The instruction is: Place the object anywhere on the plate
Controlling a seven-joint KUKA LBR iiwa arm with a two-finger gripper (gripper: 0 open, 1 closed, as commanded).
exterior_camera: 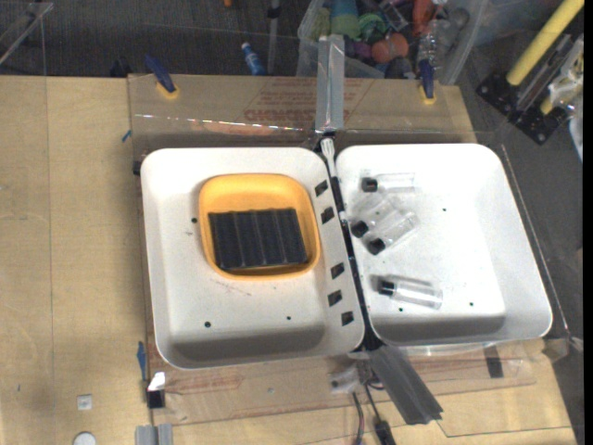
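Four clear, black-capped vials (408,291) are lying in the right bin (482,248), apart from the yellow plate (255,185) sitting in the left bin (171,258) and carrying a black ridged block (258,237), while the claw's state cannot be told.

Colours of bins and contents.
White bins (241,341); orange plate (255,190), ribbed black insert (258,239); clear vials (389,227), black caps.
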